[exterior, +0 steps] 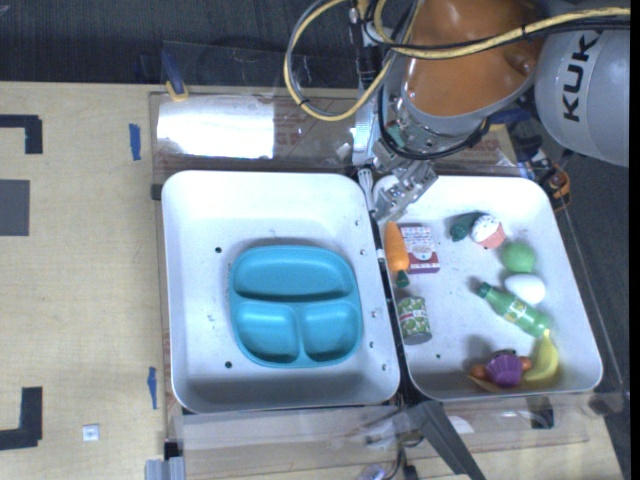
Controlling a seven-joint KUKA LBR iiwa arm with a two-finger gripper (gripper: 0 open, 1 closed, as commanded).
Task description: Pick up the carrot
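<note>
The carrot (397, 247) is a short orange piece with a dark green tip toward the near side. It lies in the right bin (575, 298), close against that bin's left wall. A small red and white carton (421, 248) touches its right side. My gripper (398, 193) hangs from the orange-banded wrist over the bin's far left corner. It sits just beyond the carrot, with a small gap between them. Nothing is visibly held.
The left bin (190, 268) holds a blue divided tray (295, 303). In the right bin are a green can (412, 319), a green bottle (513, 308), a white egg (527, 289), a lime (518, 258), a banana (545, 360), a purple piece (505, 368) and a pink and white piece (488, 231).
</note>
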